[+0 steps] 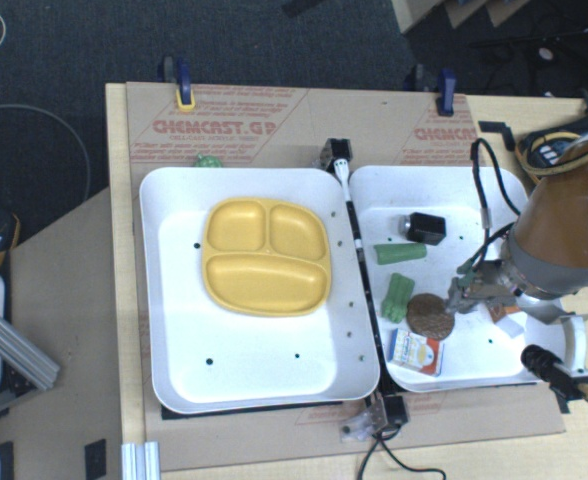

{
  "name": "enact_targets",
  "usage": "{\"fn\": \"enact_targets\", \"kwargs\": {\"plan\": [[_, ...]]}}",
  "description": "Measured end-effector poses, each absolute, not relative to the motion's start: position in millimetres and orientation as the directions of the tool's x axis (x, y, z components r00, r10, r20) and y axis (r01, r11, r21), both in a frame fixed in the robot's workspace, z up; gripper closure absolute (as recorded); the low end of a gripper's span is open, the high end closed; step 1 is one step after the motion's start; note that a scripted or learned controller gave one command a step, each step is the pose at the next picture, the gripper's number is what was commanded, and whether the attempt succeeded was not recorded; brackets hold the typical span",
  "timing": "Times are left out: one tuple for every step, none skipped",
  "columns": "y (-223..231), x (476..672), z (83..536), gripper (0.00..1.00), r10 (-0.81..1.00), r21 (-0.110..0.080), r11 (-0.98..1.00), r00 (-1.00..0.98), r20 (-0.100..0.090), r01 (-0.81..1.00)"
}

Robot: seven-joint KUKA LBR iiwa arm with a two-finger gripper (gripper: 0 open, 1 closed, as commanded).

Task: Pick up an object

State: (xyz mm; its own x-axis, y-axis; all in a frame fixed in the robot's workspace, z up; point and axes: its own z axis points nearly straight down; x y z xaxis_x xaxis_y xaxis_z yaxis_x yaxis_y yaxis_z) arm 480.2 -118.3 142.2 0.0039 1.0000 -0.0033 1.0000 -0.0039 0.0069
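The gripper (pixel 471 295) sits low over the right bin (pixel 494 186), its tip aimed toward nine o'clock; whether it is spread or closed, and whether it has anything, I cannot tell. Just beside the tip, at about eight o'clock, lies the brown round object (pixel 430 315), the nearest candidate and close to touching. At ten o'clock from the disc a green block (pixel 398 297) lies with its long axis running roughly twelve to six, slightly tilted. A second green piece (pixel 401 253) lies crosswise farther toward eleven o'clock, a black block (pixel 426 228) beyond it. A small carton (pixel 415 352) lies at seven o'clock. The yellow divided plate (pixel 267 256) rests in the left bin (pixel 174 298), well apart
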Motion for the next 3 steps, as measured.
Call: {"fn": "enact_targets", "kwargs": {"plan": [[-118.2, 480.0, 141.6, 0.0, 1.0, 0.006, -0.004, 0.004, -0.003, 1.0], [-96.6, 478.3, 82.0, 0.0, 1.0, -0.004, 0.0, 0.0, 0.002, 1.0], [-97.9, 479.2, 94.9, 1.0, 1.0, 0.002, -0.003, 0.003, 0.0, 1.0]]}}
